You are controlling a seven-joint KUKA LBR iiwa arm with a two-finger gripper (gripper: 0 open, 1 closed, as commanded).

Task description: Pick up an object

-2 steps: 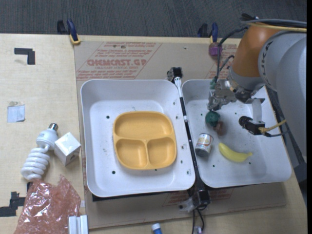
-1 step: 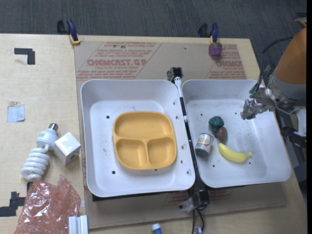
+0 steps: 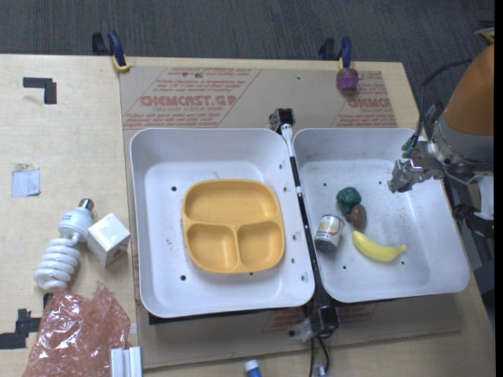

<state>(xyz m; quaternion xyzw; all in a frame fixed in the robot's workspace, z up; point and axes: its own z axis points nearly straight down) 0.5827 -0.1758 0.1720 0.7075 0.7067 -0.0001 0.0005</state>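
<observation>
The right bin [image 3: 409, 277] holds a yellow banana [image 3: 378, 248], a small tin can [image 3: 328, 232] lying on its side, a dark green lump [image 3: 349, 198] and a brown oval thing [image 3: 358, 215] just below it. My gripper [image 3: 402, 175] hovers over the bin's upper right part, to the right of and above the green lump, apart from every object. Nothing is visible between its fingers. The banana lies below and to the left of the gripper.
A yellow three-compartment tray [image 3: 233, 226] lies in the left bin [image 3: 157, 210]. On the bench to the left sit a spiral light bulb [image 3: 64, 246], a white cube [image 3: 108, 238] and crumpled pink plastic [image 3: 71, 332]. A purple thing [image 3: 347, 78] rests behind the right bin.
</observation>
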